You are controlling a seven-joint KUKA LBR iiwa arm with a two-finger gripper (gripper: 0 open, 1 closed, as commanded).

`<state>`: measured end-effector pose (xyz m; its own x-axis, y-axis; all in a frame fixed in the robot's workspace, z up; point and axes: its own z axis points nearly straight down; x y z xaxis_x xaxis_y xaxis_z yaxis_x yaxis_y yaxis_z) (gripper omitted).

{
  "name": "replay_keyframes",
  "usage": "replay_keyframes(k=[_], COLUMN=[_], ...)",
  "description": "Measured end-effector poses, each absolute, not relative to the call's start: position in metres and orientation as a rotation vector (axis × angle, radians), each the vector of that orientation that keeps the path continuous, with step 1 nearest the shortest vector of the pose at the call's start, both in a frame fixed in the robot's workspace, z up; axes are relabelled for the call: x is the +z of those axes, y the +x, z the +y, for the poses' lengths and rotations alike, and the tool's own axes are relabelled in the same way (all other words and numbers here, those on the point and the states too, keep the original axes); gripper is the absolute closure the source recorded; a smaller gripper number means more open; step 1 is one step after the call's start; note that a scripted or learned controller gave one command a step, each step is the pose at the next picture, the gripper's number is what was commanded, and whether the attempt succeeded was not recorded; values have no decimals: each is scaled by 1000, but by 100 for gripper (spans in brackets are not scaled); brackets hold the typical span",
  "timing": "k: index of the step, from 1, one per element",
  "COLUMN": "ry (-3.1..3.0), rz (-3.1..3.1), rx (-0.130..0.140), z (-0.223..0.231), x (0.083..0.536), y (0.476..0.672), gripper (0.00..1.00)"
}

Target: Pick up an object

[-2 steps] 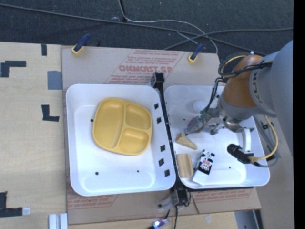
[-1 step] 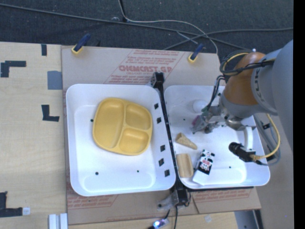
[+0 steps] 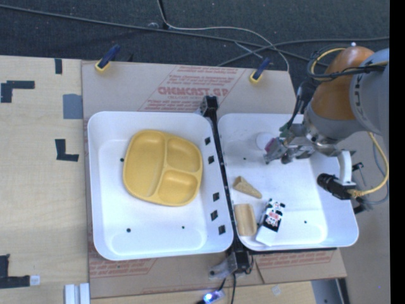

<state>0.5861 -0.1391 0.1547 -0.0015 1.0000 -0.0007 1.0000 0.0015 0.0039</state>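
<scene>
floor: dark grey carpet (image 3: 76, 5) along the top, cables (image 3: 209, 27) trailing across it
bench: pale wood top (image 3: 38, 189) with black tape marks (image 3: 63, 149)
underlay: cardboard sheet (image 3: 183, 87) held by yellow-blue clamps (image 3: 107, 58)

I take the left bin (image 3: 101, 189) as my landmark: it rests on a cardboard sheet (image 3: 190, 87) that shows printed red lettering beyond the bin's far rim. Two yellow-and-blue clamps (image 3: 107, 57) (image 3: 259, 70) grip that sheet's far edge, one past the bin's far left corner and one further right, and black cables (image 3: 209, 27) trail over the dark floor (image 3: 76, 5) beyond them. Left of the bin I see the pale wooden bench (image 3: 31, 189) with black tape marks (image 3: 63, 151) stuck on it.
</scene>
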Motion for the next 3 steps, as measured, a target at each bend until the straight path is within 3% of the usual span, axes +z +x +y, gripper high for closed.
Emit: replay_keyframes(k=[2,3], ry=[2216,2218], rz=[2221,2228], rx=[3,-3], z=[-149,-100], x=[263,248], y=[590,578], gripper=[100,100])
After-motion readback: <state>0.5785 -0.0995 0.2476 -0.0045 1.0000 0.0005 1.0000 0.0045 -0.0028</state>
